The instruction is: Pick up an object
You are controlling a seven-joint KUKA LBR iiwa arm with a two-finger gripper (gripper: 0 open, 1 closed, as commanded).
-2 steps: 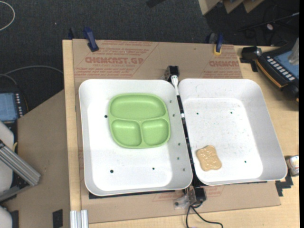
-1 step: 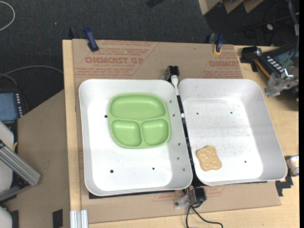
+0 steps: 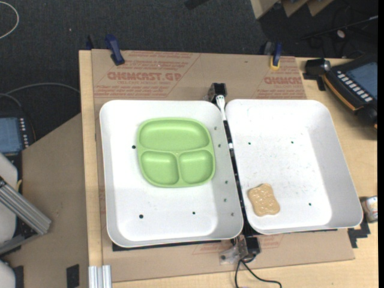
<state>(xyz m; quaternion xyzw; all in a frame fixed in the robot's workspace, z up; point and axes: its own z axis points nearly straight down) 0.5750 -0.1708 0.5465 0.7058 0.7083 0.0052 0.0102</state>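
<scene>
Left bin (image 3: 120,209): white, a few small black dots on floor. Right bin (image 3: 312,131): white, fine dark speckling across floor, plus several larger black dots.

Plate (image 3: 176,152): pale lime green, uniform, three compartments, no pattern.

Lump (image 3: 263,200) in right bin: tan-beige, slightly mottled.

Board (image 3: 96,101) under bins: light brown cardboard-tone, faded red printed lettering along far edge.

Clamps: blue one (image 3: 114,50) at far left; blue-and-yellow one (image 3: 275,56) at far right.

Floor (image 3: 120,11): dark grey-black, flecked carpet texture.

Device (image 3: 354,83) at right edge: black, orange trim, bluish screen.
</scene>
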